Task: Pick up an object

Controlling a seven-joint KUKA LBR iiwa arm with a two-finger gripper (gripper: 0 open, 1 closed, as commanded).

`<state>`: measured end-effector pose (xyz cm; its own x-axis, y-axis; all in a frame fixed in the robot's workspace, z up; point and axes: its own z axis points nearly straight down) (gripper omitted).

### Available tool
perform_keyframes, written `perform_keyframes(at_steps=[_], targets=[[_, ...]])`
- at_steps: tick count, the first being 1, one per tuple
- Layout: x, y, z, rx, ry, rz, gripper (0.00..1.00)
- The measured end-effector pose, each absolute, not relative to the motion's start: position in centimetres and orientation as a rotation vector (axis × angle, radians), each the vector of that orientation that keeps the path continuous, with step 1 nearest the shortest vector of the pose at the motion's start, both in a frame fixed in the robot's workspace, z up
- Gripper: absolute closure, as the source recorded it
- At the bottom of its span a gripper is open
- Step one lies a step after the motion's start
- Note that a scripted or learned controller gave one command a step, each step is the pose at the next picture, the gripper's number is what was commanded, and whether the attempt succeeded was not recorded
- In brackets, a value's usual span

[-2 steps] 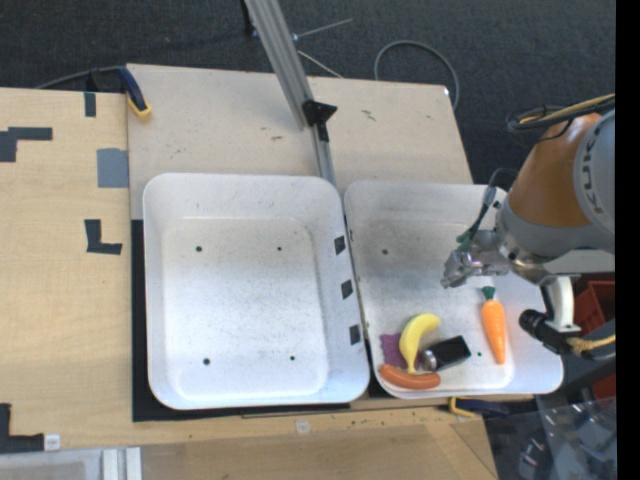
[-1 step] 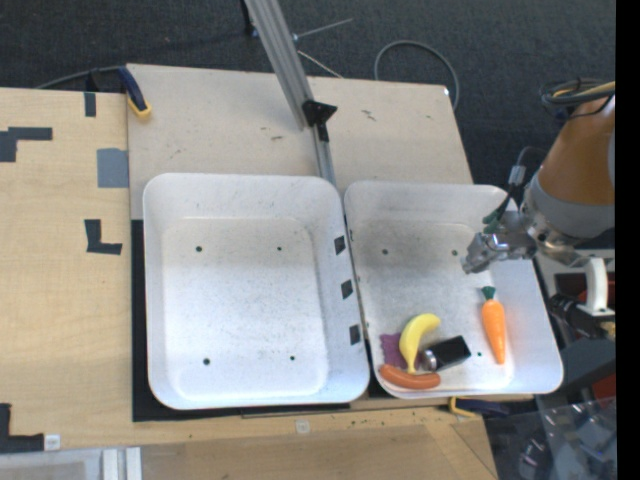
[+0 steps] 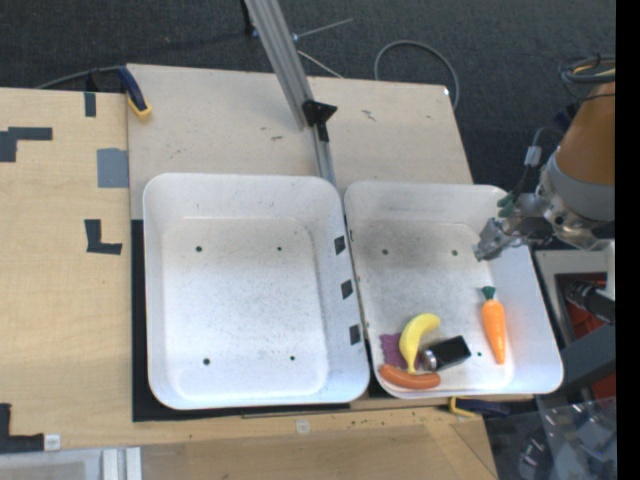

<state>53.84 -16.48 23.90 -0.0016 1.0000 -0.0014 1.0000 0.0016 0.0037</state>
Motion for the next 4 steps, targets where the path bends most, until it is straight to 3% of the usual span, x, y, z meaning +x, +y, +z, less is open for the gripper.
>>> perform_keyframes(at_steps=[4], targets=[[53.6, 4.1, 21.8, 2.216, 2.232, -0.003, 1.00]])
